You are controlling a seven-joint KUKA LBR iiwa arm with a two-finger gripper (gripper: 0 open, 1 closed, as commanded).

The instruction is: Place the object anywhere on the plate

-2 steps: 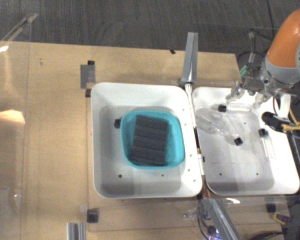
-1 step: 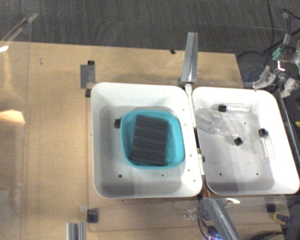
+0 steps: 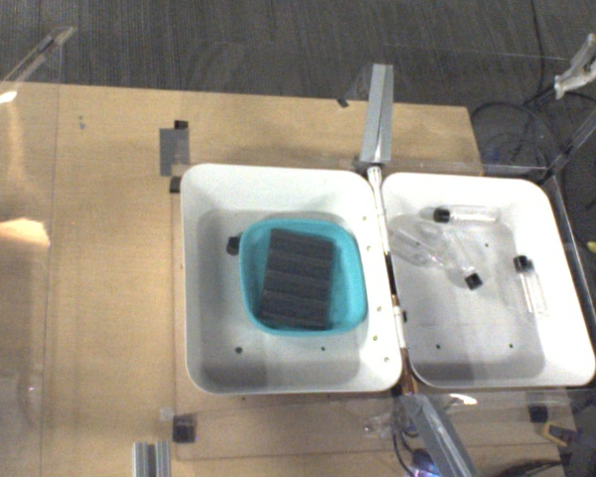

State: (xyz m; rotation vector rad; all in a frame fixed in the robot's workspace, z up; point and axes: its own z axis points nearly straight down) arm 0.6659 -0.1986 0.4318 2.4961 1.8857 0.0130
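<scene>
pale grey part (image 3: 584, 66), top-rt edge, thin dark cables (image 3: 509, 117), unclear if robot's

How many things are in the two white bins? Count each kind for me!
Teal plate: 1
Dark ridged block lying on the plate: 1
Clear tubes with black caps (top, middle, right): 3
Total: 5
</scene>
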